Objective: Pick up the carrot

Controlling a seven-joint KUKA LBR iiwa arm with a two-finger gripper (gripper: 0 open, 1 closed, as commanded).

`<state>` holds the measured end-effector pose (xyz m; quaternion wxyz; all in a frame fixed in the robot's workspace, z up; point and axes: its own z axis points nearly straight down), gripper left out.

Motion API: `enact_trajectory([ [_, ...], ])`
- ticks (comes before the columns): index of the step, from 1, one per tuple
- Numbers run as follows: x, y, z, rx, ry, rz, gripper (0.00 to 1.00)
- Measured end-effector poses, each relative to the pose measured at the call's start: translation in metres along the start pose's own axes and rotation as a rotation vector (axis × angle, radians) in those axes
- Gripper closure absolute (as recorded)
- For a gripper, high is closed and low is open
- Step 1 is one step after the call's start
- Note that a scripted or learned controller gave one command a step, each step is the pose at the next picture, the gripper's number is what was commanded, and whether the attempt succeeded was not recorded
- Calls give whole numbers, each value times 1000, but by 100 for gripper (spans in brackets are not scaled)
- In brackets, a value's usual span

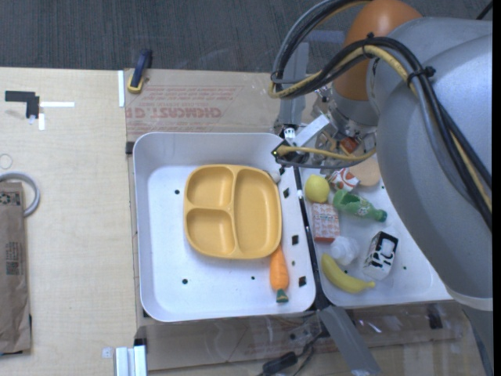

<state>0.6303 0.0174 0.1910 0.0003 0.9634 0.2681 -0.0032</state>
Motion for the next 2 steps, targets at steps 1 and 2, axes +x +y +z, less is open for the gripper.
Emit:
enact_trajectory([
  [1,-20,-33,1,0,1,-17,100],
  [2,5,12,-143,-1,2,63,100],
])
